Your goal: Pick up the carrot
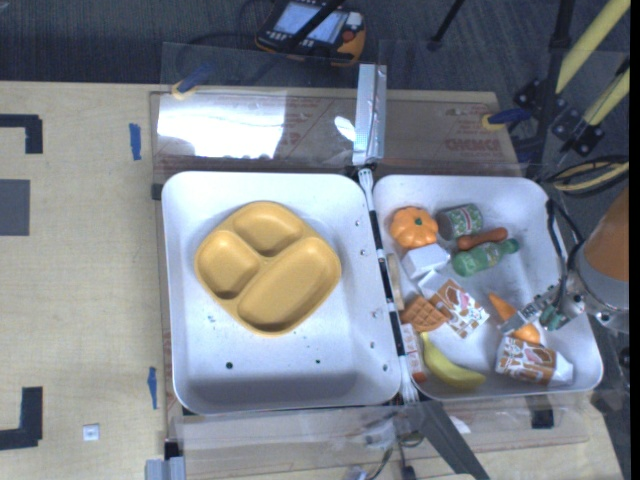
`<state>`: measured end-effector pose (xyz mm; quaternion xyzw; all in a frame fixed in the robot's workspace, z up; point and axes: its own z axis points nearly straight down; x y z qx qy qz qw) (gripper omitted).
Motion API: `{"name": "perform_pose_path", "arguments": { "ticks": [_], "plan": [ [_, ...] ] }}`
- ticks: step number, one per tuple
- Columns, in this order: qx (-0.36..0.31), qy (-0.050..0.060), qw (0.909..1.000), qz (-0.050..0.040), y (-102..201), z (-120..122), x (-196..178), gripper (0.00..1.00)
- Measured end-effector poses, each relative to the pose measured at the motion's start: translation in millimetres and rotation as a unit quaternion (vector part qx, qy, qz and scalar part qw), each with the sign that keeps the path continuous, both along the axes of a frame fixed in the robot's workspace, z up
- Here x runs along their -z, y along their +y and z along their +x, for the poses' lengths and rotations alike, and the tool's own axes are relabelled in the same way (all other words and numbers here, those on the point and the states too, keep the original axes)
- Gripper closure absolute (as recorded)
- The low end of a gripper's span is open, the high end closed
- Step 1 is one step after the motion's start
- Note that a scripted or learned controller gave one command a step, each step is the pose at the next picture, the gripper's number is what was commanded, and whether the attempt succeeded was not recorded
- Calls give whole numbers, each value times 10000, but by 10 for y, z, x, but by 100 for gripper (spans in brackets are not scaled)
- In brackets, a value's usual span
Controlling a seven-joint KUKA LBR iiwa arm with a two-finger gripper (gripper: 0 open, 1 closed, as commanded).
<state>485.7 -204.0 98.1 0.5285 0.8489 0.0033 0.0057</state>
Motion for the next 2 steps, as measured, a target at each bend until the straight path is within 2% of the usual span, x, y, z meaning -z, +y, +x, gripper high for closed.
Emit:
{"name": "perform_pose_path", "arguments": {
  "ticks": [1, 2],
  "plan": [
    [304, 61, 9995, 3, 999, -57, -844, 100],
    [1939, 53, 9810, 9, 1188, -55, -1338, 100]
  ]
}}
